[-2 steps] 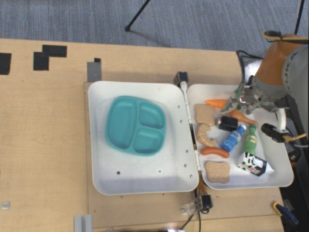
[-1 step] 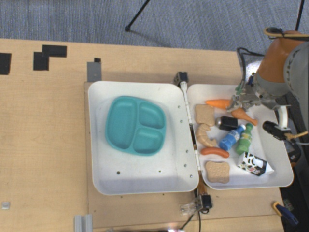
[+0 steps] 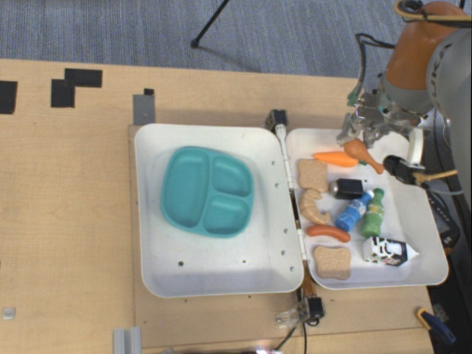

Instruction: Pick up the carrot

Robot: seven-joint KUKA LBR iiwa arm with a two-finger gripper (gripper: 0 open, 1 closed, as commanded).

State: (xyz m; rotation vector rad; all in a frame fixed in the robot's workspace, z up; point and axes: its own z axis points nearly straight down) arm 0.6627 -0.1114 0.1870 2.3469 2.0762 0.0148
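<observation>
1. The bench is pale wood, with blue-grey carpet beyond its far edge and a few black squares marked near its far left corner.
2. The arm comes in from the right, grey with an orange band above the wrist, and hangs over the far end of the right bin.
3. The left bin is shallow and white. In it lies a teal divided plate, toward the far left of the bin floor.
4. The right bin sits just beside the left one, their long edges touching, and it is crowded with small things.
5. The jaws are low over the far right part of the right bin; from here I cannot tell whether they are open or closed, nor whether they touch anything.
6. A brownish, drumstick-shaped piece lies right under the jaws.
7. The carrot lies flat on the floor of the right bin at its far end, pointing left, just beside that brown piece and near the jaws.
8. Nearer along the left side: a slice of toast, a croissant, a red sausage and another bread slice.
9. In the middle: a black object, a blue bottle and a green bottle side by side.
10. A black-and-white carton lies near the right wall.
</observation>
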